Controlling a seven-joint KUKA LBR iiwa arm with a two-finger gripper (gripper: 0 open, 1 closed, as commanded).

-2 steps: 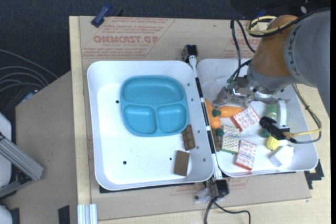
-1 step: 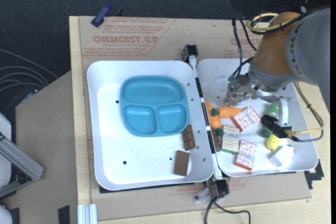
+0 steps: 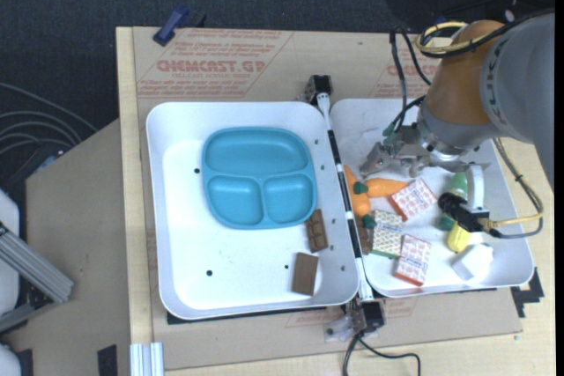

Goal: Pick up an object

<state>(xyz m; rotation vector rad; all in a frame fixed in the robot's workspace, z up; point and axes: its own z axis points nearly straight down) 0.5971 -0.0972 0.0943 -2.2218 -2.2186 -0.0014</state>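
The arm enters from three o'clock and hangs low over the right bin, its gripper near that bin's upper-left quarter. Thin metal fingers splay toward eight o'clock; whether they stand wide or narrow cannot be told, and nothing is seen between them.

The likeliest target is the orange carrot, lying just beyond the gripper toward six o'clock, at the bin's left side. Its long axis runs three to nine o'clock, nearly level; which end is the tip cannot be told. In my judgement, the gripper sits here because the clutter is densest at this edge.

Beside the carrot toward four o'clock lies a red-and-white checked packet; a second checked packet lies nearer six o'clock.

The left bin bears a blue divided tray at centre. Two brown blocks rest against its right wall, apart from the tray.

Judgement: the pick is not yet made.
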